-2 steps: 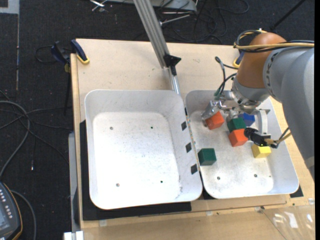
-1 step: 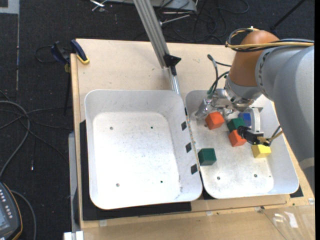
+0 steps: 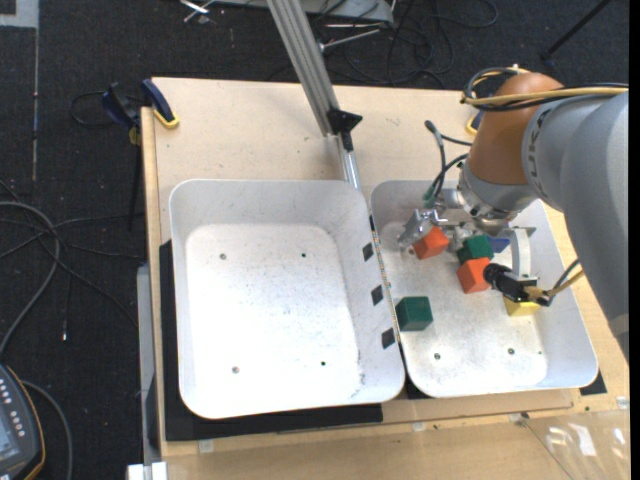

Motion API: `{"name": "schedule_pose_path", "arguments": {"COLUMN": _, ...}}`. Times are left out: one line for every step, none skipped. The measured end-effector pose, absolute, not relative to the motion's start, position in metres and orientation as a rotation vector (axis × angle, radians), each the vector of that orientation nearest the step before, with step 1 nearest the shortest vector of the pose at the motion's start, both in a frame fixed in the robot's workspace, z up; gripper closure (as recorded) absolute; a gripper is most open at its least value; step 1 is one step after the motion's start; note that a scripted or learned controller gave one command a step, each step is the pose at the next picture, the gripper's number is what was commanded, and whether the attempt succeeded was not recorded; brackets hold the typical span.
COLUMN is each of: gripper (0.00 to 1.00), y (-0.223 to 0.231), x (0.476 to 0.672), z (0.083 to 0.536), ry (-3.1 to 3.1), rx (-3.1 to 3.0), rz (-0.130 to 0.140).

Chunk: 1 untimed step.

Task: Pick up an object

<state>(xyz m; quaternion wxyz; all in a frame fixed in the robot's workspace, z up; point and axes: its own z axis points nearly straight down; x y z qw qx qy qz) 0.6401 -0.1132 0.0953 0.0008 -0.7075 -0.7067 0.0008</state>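
left bin (image 3: 200, 268): bare | right bin (image 3: 560, 368): green cube (image 3: 414, 314) near-left, square-on, no long axis | gripper (image 3: 428, 236) low at far-left, orange block (image 3: 432, 243) at its tip, grip unclear | orange cube (image 3: 473, 275), yellow piece (image 3: 521, 306) right

A blue-and-yellow clamp (image 3: 150, 103) is seen at the bench's (image 3: 250, 128) upper left; black cables (image 3: 60, 238) are strewn at the frame's left.

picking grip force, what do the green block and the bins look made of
Green block: likely painted wood or hard plastic, with matte faces, crisp edges and no glare.
Bins: seemingly thin moulded plastic, white with a dull sheen, rounded corners, turned-up rims and scuff specks.
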Motion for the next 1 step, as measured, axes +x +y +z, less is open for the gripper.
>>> {"name": "schedule_pose_path", "arguments": {"gripper": 1.0, "y": -0.1128, "x": 0.6413, "z": 0.1055, "ry": -2.22, "rx": -2.224, "rz": -0.001}}
